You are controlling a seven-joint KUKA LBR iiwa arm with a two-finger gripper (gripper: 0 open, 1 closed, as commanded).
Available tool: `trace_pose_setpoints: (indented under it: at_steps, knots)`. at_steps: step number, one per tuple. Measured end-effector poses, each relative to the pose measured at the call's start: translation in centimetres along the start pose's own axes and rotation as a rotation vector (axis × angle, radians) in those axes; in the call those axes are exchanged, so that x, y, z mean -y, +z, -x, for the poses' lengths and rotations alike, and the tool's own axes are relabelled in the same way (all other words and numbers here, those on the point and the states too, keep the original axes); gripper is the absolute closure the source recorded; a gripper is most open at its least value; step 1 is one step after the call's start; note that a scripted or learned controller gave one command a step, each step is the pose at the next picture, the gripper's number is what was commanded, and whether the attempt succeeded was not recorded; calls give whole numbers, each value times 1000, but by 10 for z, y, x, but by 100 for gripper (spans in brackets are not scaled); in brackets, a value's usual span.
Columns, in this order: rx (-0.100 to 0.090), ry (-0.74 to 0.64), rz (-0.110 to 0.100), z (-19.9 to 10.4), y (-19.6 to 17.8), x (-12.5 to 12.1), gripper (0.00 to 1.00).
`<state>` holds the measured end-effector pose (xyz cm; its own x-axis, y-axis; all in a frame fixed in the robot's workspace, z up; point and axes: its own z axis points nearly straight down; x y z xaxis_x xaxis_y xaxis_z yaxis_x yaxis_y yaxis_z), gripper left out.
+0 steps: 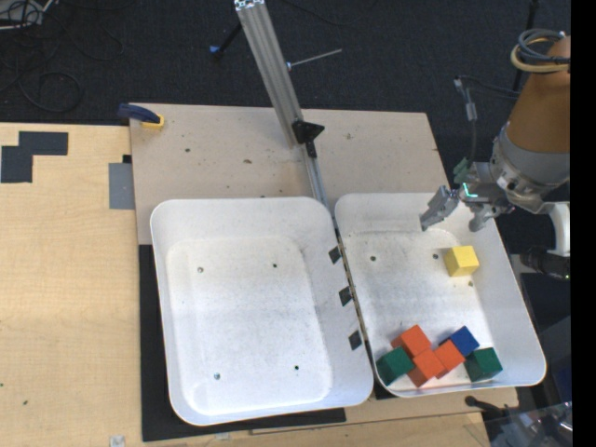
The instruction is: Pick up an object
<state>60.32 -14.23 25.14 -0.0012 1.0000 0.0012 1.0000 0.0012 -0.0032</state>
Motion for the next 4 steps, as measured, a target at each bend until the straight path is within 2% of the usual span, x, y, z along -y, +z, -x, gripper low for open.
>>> trace_pose_setpoints:
  at_steps: [1, 2, 3, 4]
  knots:
    - [-1, 0, -4, -7, 48, -2, 0]
    - [-1, 1, -7, -10, 113, 3, 0]
    - [1, 3, 2, -10, 161, 2, 0]
    - [-1, 11, 2, -9, 150, 3, 100]
